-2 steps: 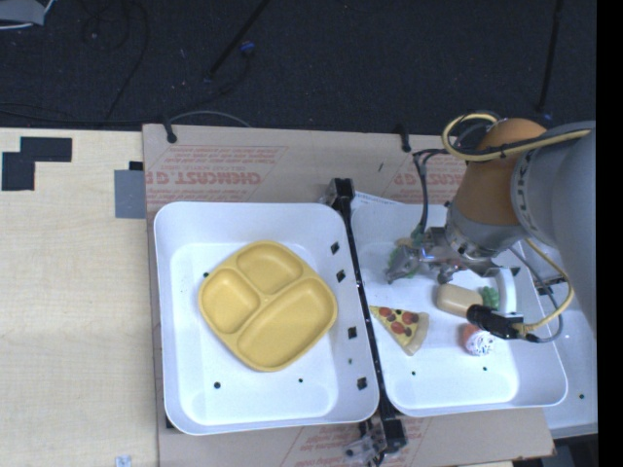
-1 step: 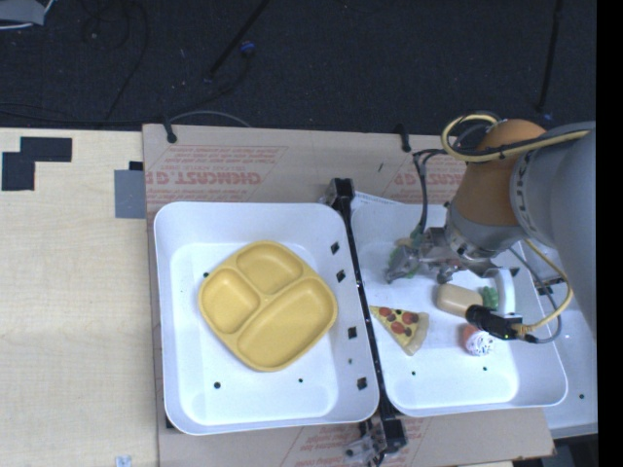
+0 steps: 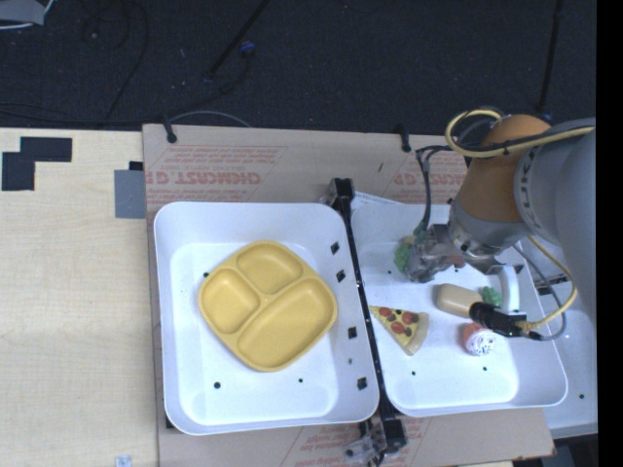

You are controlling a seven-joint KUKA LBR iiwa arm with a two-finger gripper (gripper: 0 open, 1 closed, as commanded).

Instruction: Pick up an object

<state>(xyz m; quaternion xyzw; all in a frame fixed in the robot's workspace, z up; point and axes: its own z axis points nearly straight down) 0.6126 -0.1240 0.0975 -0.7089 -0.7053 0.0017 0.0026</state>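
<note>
From the overhead camera, the arm [image 3: 506, 178] comes in from the right and its gripper [image 3: 421, 261] is down in the right bin [image 3: 458, 387] – right on a small green object [image 3: 404, 254] near the far left corner. Can't tell how the pincer stands. Nearby sit a pizza slice toy [image 3: 401, 325], a cream-coloured piece [image 3: 454, 300] and a little red-and-white thing [image 3: 477, 340]. The left bin [image 3: 185, 358] has a yellow divided plate [image 3: 268, 305].

Robotics lab: 2 white bins [image 3: 185, 261] (bench-mounted), loose cables [image 3: 234, 52].
</note>
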